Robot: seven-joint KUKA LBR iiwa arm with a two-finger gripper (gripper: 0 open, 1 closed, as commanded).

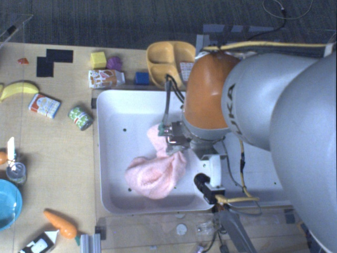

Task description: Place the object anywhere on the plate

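A pink cloth (154, 174) lies crumpled in the left white bin (113, 141), towards its front. One end of the cloth rises in a peak up to my gripper (172, 140), which hangs over the middle of the bin and touches or overlaps that peak. The orange band and grey wrist cover most of the gripper from above. A blue plate (7, 205) sits on the bench at the far left edge, well outside the bin and far from the gripper.
Left of the bin lie a banana (18, 89), a small carton (44, 105), a green can (80, 117), a carrot (61, 224) and a small bottle (15, 168). Behind the bin stand a yellow bowl (166, 59), blocks and a snack box (106, 78).
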